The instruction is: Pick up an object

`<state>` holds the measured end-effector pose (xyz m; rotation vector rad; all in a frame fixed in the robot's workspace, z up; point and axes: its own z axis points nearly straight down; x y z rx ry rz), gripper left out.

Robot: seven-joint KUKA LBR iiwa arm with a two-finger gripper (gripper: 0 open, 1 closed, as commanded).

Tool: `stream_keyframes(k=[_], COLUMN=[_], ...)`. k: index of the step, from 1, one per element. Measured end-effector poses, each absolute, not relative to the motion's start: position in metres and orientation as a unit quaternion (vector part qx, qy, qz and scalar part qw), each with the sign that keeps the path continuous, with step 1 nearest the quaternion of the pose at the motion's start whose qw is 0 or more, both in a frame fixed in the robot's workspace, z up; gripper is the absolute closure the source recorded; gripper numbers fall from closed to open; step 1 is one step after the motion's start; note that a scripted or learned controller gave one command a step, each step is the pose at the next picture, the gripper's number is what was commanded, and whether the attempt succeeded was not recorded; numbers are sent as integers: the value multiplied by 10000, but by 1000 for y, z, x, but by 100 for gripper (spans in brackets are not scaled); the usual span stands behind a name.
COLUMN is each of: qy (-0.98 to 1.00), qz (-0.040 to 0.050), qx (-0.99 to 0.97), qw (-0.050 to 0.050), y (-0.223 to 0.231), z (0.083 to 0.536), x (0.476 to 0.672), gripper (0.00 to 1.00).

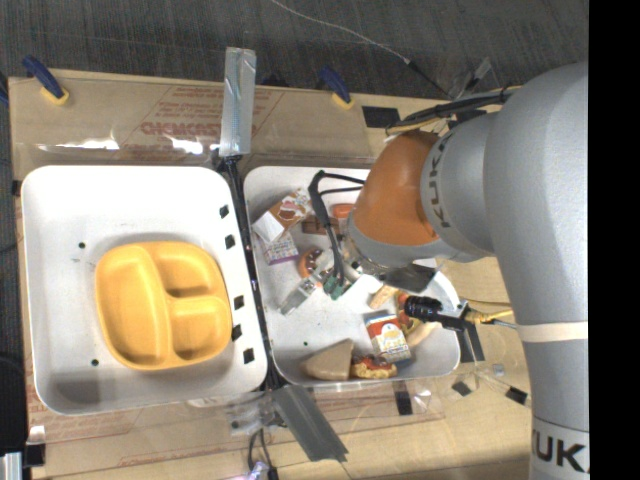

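Where the grey arm [520,208] reaches into the right bin [290,363], its tool [335,280] sits low among small packets [385,338]; its opening cannot be told. A yellow tray [160,303] lies in the left bin [60,198] on the counter [110,108].

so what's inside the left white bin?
The left white bin holds one yellow plastic divided tray, lying flat, compartments up, with nothing visible in them. Bare bin floor surrounds it. Whatever lies under the tray is covered.
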<state>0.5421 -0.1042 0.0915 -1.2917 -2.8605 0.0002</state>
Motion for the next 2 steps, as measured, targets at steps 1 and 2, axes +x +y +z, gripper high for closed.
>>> stream_keyframes(k=[1,2], qy=[-9128,-9167], qz=[-6,-26], qx=[-4084,-3995], qw=[-18,-43], y=[-104,-36], z=[103,214], x=[544,571], gripper=[100,100])
